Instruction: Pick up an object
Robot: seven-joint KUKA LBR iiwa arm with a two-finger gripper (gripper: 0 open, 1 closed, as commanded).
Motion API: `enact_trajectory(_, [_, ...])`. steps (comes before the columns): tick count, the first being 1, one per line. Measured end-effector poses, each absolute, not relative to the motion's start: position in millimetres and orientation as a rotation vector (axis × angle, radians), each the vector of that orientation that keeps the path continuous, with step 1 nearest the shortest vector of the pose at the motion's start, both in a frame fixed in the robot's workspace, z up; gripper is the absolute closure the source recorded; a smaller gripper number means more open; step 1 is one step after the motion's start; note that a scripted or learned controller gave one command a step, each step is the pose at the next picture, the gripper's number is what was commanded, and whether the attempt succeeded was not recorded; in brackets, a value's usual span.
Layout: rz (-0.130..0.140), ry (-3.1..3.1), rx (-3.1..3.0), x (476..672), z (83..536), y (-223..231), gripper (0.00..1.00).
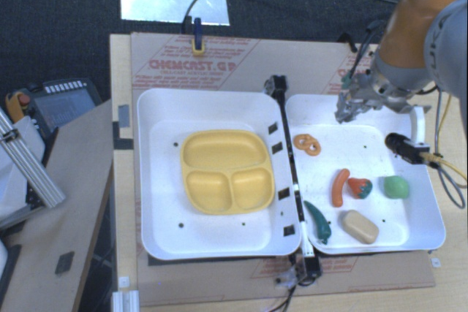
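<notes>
**Six toys wait in the right bin**

Nearest us lie a tan bread roll [360,226] and green pepper [319,221]; beyond them a sausage [339,187], strawberry [360,188], green ball [396,187] and pretzel [308,145]. A yellow tray [225,170] sits in the left bin [157,157]. Farthest, the gripper [346,113] hovers over the right bin [424,230], gripping nothing we can see.

Both white bins [219,102] look like smooth glossy plastic, same for the yellow tray [223,170]. My bench's brown board [219,62] looks like matt cardboard.
</notes>
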State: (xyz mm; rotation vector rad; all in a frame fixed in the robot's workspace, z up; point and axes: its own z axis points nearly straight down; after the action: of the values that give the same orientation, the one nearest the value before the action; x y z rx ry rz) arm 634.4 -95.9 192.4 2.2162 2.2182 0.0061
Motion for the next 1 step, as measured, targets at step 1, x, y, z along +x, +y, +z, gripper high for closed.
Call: enact_trajectory(1, [0.004, 2.223, 2.216, 635.4, 214.3, -96.1, 1.00])
